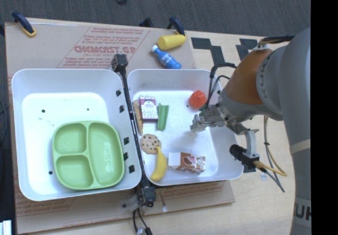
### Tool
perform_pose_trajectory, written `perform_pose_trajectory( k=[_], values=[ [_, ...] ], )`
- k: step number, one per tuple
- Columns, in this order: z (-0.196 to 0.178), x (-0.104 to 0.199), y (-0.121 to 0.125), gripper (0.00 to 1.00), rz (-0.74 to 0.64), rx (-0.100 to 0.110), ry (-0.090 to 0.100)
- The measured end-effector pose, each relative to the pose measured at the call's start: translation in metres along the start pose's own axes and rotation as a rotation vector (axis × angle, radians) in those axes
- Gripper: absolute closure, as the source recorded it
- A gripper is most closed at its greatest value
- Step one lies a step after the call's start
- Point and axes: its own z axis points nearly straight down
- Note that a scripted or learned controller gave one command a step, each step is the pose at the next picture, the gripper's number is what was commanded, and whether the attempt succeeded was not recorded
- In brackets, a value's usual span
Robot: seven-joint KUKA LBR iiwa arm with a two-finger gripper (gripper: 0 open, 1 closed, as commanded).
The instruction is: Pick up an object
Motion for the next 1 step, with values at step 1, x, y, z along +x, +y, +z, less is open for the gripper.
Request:
perform_pose_trajectory(
  k=[1],
  values=[
    [-0.0743, -0.0019, -0.0349, 1.00, 0.006, -0.003, -0.001]
  ],
)
